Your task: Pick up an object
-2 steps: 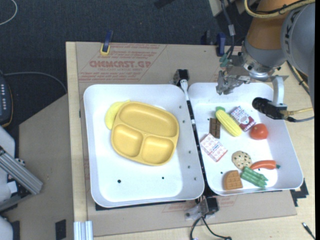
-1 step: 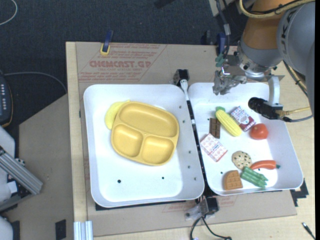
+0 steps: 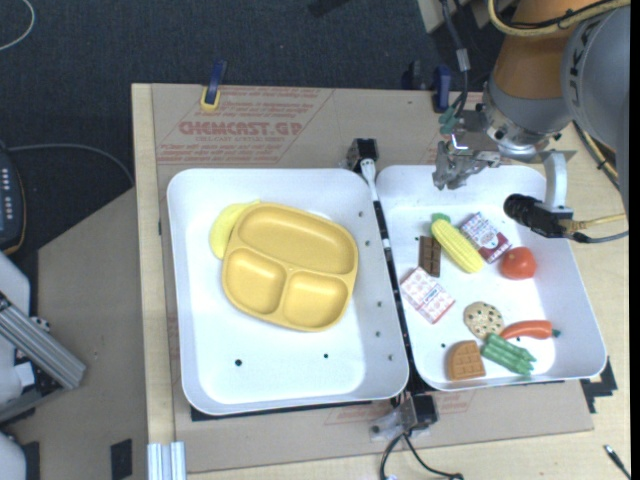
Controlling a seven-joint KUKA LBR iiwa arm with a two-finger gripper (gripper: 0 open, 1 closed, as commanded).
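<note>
My gripper (image 3: 452,173) hangs over the far left corner of the right bin (image 3: 585,313), above bare white floor, with nothing seen in it. Closer to the camera lie a yellow corn cob (image 3: 456,245), a brown chocolate bar (image 3: 430,256), a red and white packet (image 3: 485,236) and a red tomato (image 3: 517,262). Further forward are a pink checked packet (image 3: 427,295), a speckled cookie (image 3: 483,319), a red chili (image 3: 526,330), green beans (image 3: 508,354) and a brown biscuit (image 3: 464,360).
The left bin (image 3: 200,348) holds a yellow compartment tray (image 3: 288,266) with a yellow piece (image 3: 224,230) sticking out at its left. A black clamp (image 3: 362,154) sits at the far end of the ridge between the bins. A black camera part (image 3: 535,214) juts from the arm over the right bin.
</note>
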